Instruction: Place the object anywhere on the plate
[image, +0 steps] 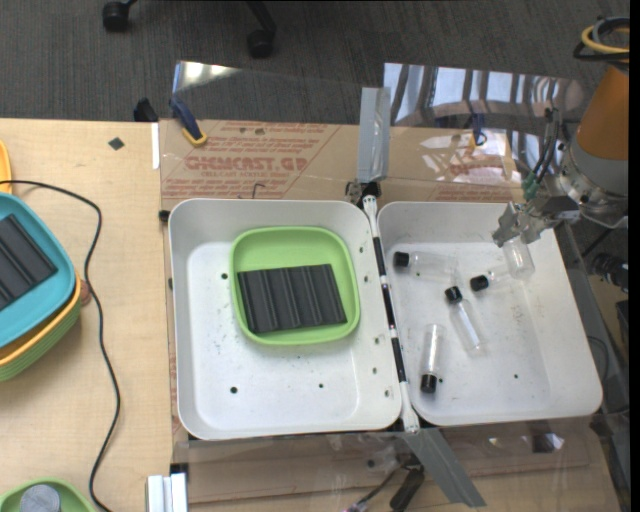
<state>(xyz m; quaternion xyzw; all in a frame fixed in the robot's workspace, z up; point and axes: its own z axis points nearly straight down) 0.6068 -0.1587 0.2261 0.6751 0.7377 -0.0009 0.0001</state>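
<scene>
- Claw hovers over the right bin's far edge; I cannot tell its opening or hold.
- Capped vials lie below-left of it; green plate far left.
- Best descend squarely across one vial.

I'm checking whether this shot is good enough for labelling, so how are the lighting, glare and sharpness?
Camera view: lighting is even and soft, with faint shadows under the green plate; bright reflections streak the clear panel behind the bins; the clear vials in the right bin are hard to outline against the white; the end effector looks slightly blurred; the rest is reasonably sharp.
</scene>
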